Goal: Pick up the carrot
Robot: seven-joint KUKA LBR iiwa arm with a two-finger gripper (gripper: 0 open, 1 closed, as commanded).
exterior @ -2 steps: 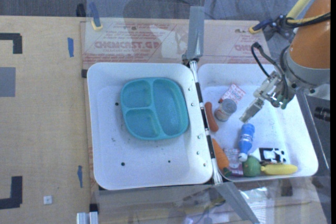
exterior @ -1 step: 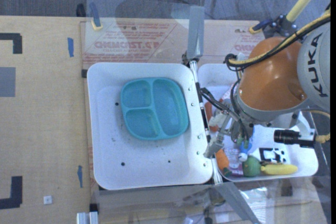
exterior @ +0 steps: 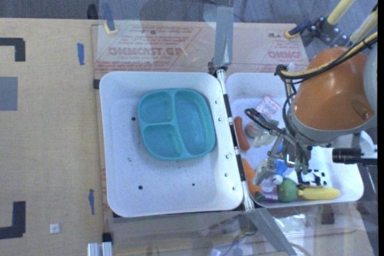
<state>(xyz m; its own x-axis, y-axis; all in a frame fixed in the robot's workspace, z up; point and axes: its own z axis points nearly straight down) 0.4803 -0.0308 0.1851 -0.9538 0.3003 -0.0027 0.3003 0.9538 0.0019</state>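
The carrot (exterior: 248, 169) is judged light, stiff and slick. It is best pinched mid-length; the gripper (exterior: 273, 169) is seen spread

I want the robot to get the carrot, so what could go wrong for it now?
1. The carrot lies tight against the right bin's left wall, so a finger may hit the wall instead of getting around it.
2. Toys crowd it: a green fruit, a yellow banana and a red sausage. The gripper might grab or shove the wrong one.
3. The gripper sits to the carrot's right, so closing here would probably miss.
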